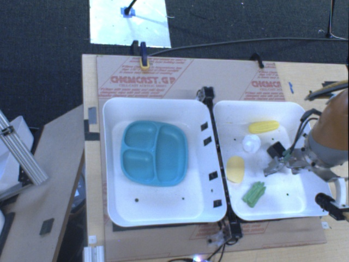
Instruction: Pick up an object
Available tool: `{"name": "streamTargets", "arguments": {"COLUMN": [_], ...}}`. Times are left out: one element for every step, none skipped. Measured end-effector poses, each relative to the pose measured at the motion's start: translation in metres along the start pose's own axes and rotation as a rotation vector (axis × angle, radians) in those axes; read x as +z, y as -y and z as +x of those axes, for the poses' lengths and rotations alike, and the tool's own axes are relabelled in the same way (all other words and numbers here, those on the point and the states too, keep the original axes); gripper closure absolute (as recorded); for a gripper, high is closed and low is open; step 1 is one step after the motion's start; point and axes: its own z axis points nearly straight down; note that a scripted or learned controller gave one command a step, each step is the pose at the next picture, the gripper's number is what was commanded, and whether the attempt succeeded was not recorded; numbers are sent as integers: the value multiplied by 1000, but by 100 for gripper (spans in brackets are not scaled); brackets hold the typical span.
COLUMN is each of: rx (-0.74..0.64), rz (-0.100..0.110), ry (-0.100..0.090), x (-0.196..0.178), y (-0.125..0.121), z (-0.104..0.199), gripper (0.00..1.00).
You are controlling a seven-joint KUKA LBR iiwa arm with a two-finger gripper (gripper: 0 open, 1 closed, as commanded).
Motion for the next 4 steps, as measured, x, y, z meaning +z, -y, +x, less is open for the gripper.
{"name": "streamTargets", "arguments": {"rx": [0, 1, -3, -4], "rz": [-5, -8, -9, -9], "ry": [2, 3, 4, 3], "x": [-13, -59, -104, -149], "y": [-1, 0, -2, 1], "z": [0, -8, -14, -13], "gripper": [100, 100, 100, 100]}}
